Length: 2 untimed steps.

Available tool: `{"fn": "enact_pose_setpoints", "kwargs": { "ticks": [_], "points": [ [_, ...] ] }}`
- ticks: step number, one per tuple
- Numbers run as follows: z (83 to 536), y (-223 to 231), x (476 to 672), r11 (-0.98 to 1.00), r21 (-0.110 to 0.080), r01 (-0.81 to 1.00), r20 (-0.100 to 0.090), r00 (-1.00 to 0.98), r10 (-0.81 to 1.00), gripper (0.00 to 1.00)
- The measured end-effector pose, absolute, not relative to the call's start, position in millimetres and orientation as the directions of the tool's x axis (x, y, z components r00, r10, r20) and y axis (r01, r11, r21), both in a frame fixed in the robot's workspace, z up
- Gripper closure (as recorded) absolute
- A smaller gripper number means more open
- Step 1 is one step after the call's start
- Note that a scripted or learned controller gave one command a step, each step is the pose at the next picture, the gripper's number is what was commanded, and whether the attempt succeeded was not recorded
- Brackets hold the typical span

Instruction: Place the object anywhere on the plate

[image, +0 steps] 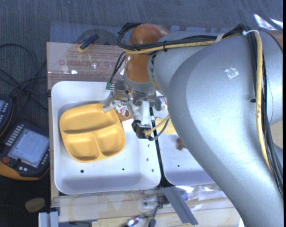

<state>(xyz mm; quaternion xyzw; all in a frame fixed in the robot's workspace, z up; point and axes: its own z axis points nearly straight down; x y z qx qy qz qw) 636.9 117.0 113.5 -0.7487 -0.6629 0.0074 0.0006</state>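
The grey arm (218, 108) takes up most of the right side, reaching across the right bin (185, 171) and covering much of it. Its orange band (144, 37) sits above the far edge of the left bin (105, 174). The two white bins lie side by side on the worktop (110, 203), and a brown board (81, 63) with faded red print lies flat behind them.

In the left bin lies the yellow plate (69, 122), which has three compartments (one long, two smaller). It sits toward the bin's left and far part, with bare white floor near and to the right of it.

On the carpet to the left of the worktop lie two handheld control units (22, 148) with dark cables.

The pincer (118, 104) hangs over the left bin, at the plate's far right corner and just above its rim. Whether it is open, closed or gripping anything cannot be told, as the wrist hides it.

A small brownish piece (126, 112) shows right under the pincer, beside the plate's right rim. I cannot tell whether it is held, resting on the rim or lying on the bin floor. A small brown lump (181, 144) lies in the right bin, close against the arm's edge.
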Motion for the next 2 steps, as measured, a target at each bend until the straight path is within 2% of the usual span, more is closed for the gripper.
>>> {"fn": "enact_pose_setpoints", "kwargs": {
  "ticks": [1, 2],
  "points": [
    [116.3, 115.1, 633.1, -0.118, -0.026, 0.993, -0.018, 0.118, 0.993, 1.00],
    [120.3, 116.5, 635.2, -0.119, -0.019, 0.993, -0.014, 0.118, 0.993, 0.00]
  ]
}}
